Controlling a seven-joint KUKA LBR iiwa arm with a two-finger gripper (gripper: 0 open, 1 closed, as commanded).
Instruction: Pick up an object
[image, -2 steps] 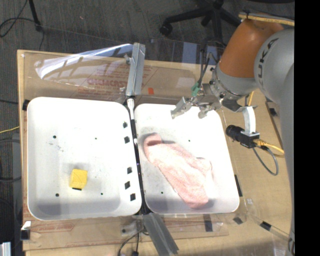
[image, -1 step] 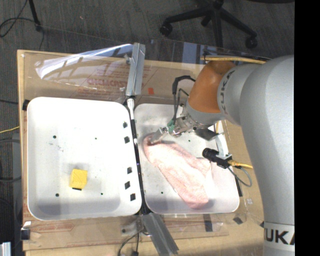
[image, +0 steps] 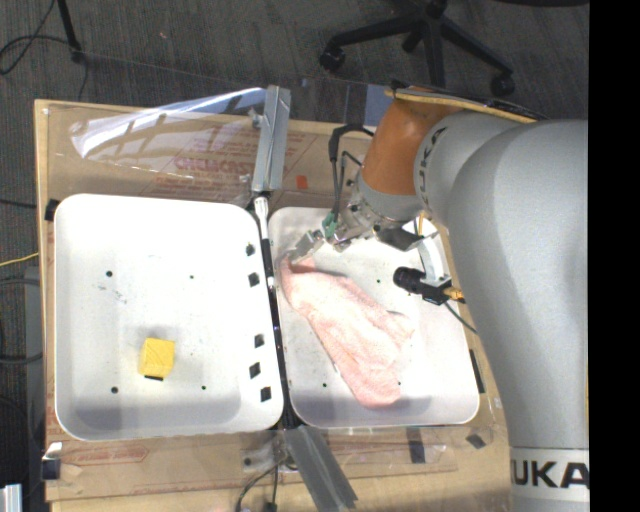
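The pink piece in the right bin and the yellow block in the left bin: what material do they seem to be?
The wrinkled pale pink cloth looks like soft matte fabric: it lies limp and creased. The small yellow block is probably foam or sponge, with dull surface and soft edges, though plastic is possible.

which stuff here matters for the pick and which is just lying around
Job:
- two-finger gripper, over the right white bin
- pale pink crumpled cloth in that bin
- small yellow block in the left white bin

Lying about:
- clear plastic sheet
- black office chair base

Grey arm (image: 520, 250), orange wrist band (image: 395, 150), white "KUKA" lettering (image: 548, 474).
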